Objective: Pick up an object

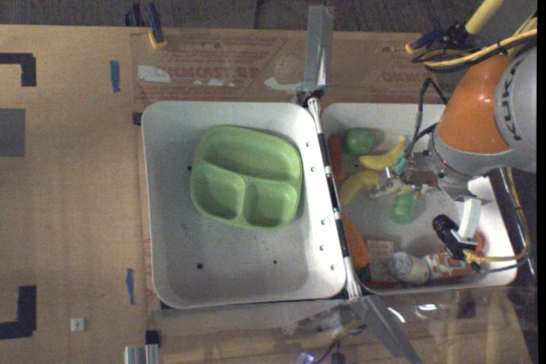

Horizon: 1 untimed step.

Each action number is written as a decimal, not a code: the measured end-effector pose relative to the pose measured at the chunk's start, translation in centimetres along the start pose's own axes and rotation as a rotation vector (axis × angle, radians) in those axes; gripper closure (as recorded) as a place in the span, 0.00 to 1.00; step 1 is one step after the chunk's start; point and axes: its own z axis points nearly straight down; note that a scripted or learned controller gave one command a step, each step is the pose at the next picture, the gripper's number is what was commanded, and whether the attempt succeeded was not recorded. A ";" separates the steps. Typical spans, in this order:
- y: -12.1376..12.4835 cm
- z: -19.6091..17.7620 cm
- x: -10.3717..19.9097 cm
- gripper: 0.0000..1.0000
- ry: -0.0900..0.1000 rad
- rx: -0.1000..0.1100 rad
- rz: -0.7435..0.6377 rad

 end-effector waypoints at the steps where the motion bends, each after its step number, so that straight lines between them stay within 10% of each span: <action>1: 0.1 -1.1 -0.3 1.00 -0.006 -0.005 0.004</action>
